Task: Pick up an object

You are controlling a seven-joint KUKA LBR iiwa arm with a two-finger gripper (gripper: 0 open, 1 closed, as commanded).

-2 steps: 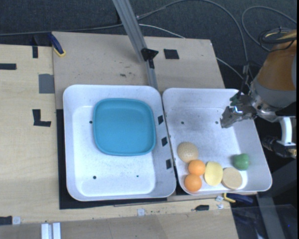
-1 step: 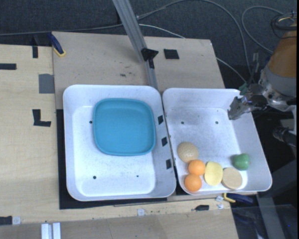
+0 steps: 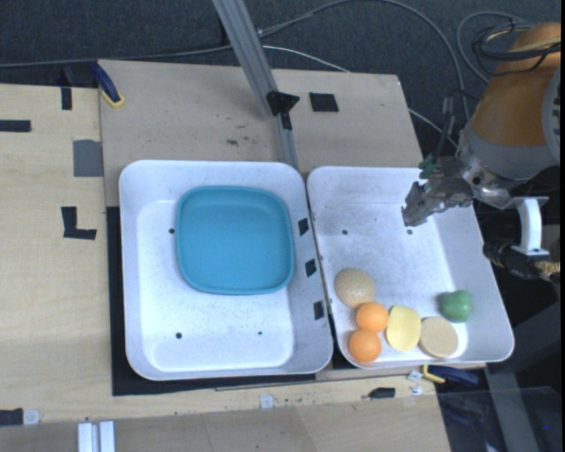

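Hanging over the far part of the right bin, the gripper points down at bare white floor, nothing near its tip. Honestly can't tell how it's set from this angle, it's just a dark blob against the bin.

Moving out from there, everything pickable sits bunched in the near end of that same bin, well apart from the tool. Count: two oranges, one just above the other, both touching or nearly so. One tan ball right behind them. One yellow piece squeezed between the oranges and a pale round thing, which looks like a bun or potato. One small green ball off on its own toward the right wall.

My guess is these are toy fruit, so light, hard and a bit slick, and round ones will roll if you nudge them. The green ball looks easiest since it has free space around it; I'd close across its middle. The clumped ones leave hardly any room for a finger to slip between.

The left bin has one blue tray, square with rounded corners, lying flat. It's probably light too, but wide and low, so you'd need to grab a rim.
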